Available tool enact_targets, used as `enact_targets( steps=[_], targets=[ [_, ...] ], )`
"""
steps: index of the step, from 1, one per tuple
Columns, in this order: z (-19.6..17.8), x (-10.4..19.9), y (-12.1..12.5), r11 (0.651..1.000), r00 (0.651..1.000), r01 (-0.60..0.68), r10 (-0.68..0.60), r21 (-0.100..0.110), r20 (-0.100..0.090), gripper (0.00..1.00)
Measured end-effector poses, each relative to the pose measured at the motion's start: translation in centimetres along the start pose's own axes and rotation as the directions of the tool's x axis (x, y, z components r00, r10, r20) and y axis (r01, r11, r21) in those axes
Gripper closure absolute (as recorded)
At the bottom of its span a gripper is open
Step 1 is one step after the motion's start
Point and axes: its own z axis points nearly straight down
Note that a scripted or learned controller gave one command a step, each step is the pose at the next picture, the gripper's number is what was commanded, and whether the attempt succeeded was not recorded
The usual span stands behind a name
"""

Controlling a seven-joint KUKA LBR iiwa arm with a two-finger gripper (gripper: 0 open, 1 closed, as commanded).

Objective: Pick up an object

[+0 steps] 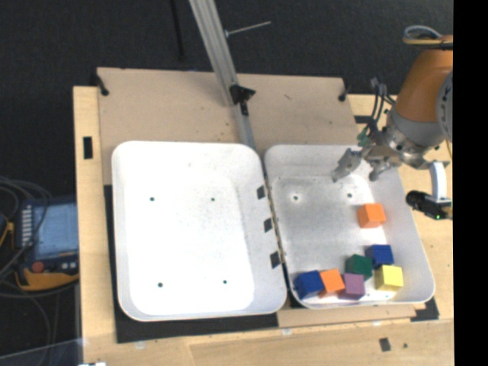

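1. Nearest me, along the front wall of the right bin (404,204), sits a row of small blocks: a blue cube (309,283), an orange cube (332,280), a purple cube (354,285) and a yellow cube (390,277), the first three touching one another.
2. Just behind them a dark green block (359,265) and a second blue block (379,255) crowd together; their edges overlap, so their exact shapes are hard to make out.
3. A lone orange block (371,215) stands apart, farther back near the bin's right wall.
4. The left bin (130,204) is a smooth white tray with rounded corners, speckled with fine dark dots.
5. The tool (360,166) hangs over the back of the right bin with its two grey fingers spread wide and nothing between them.
6. Above it the arm's orange band (419,82) is cut off by the frame's edge.
7. A pale metal pole (217,52) slants over the tan wooden surface (168,105) behind the bins.
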Motion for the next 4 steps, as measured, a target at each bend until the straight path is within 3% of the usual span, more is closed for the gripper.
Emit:
enact_targets(
  steps=[1,2,3,4],
  targets=[
    [5.7,0.3,0.7,1.0,1.0,0.001,-0.001,0.0,0.0,0.0],
    [7.8,0.2,0.8,1.0,1.0,0.0,0.0,-0.003,0.001,0.0],
    [6.4,0.1,0.9,1.0,1.0,0.003,-0.003,-0.009,0.005,1.0],
    [1.4,-0.9,1.3,1.0,1.0,-0.006,0.006,-0.011,0.001,1.0]
  ],
)
